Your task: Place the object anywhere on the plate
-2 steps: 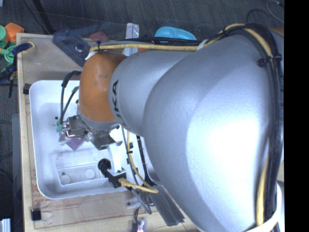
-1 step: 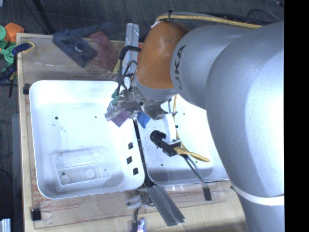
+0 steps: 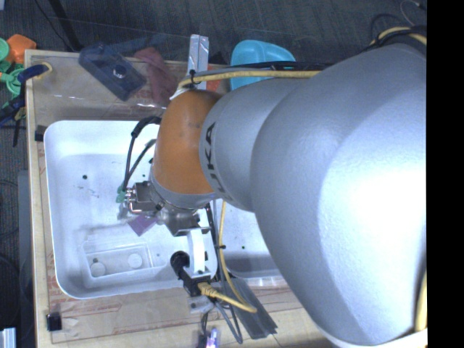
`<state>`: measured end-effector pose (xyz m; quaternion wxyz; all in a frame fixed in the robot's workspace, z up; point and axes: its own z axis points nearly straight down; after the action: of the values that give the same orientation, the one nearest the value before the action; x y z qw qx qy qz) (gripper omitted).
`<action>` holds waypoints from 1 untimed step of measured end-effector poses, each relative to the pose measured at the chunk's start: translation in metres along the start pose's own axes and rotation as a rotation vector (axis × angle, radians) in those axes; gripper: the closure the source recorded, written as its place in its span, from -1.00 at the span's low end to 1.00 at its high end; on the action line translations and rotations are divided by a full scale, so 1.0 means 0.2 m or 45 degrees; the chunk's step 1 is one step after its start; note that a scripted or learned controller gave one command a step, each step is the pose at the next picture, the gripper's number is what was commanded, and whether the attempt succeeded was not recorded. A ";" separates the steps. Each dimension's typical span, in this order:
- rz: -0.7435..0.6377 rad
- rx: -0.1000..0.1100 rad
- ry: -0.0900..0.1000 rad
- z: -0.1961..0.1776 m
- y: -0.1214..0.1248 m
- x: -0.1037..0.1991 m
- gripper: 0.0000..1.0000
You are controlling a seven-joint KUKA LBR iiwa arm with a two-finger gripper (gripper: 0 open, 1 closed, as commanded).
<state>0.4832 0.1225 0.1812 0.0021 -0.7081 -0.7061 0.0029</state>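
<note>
Mostly the arm [image 3: 319, 165] hides the bins [image 3: 65, 194]; whether the end effector [image 3: 138, 212] grips anything, cannot tell.

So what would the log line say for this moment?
arm: over left bin | gripper: fingers unclear | purple object: beside gripper, hold unconfirmed | placement: not confirmed

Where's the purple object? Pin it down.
In the camera view the purple object sits in the left bin, right below the tool and above a clear tray.
</note>
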 end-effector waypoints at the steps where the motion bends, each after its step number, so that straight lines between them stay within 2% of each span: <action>1: -0.077 -0.003 0.001 -0.05 0.40 -0.51 1.00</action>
<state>0.5634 0.0200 0.1903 0.0014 -0.6864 -0.7272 0.0017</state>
